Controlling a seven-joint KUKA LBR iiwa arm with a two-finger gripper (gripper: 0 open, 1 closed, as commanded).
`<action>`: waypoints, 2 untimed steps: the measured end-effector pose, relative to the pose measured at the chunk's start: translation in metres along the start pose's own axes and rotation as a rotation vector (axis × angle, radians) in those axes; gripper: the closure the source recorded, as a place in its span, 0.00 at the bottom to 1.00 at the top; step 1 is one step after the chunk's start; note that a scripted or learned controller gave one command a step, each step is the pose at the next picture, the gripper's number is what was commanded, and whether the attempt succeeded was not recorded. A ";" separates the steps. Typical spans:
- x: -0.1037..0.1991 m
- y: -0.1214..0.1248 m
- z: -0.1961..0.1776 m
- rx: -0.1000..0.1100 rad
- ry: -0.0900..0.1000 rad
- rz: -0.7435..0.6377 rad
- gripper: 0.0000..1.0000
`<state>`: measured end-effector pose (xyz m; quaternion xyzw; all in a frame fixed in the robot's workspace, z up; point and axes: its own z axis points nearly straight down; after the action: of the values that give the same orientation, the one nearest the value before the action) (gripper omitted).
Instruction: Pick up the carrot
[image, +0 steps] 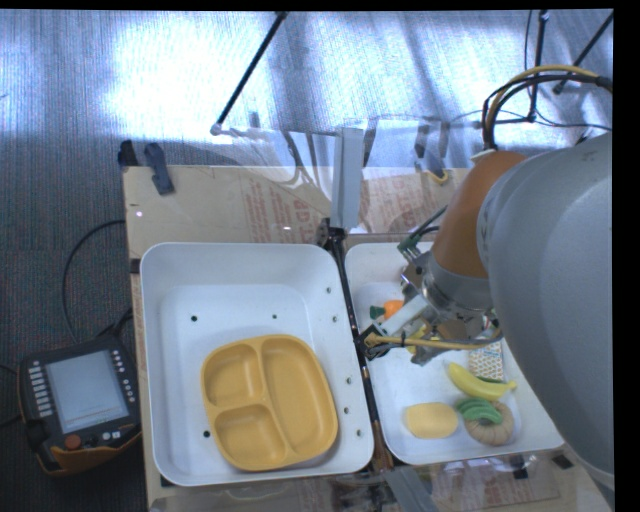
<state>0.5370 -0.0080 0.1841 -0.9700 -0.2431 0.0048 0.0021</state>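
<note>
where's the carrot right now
The carrot lies in the right bin, near its left wall and toward the back, partly hidden under the arm's wrist, with the banana farther toward the front.

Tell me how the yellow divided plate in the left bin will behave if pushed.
The yellow divided plate looks like stiff moulded plastic, so it should keep its shape. It lies flat on the left bin floor, so it would likely slide, not tip. Its glossy surface and low rim suggest a slippery, awkward pinch.
</note>
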 end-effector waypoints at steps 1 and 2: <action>0.006 -0.103 0.002 -0.001 -0.003 0.285 1.00; 0.020 -0.164 0.098 -0.003 0.003 0.151 1.00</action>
<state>0.4761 0.1459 0.0875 -0.9856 -0.1693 0.0029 0.0006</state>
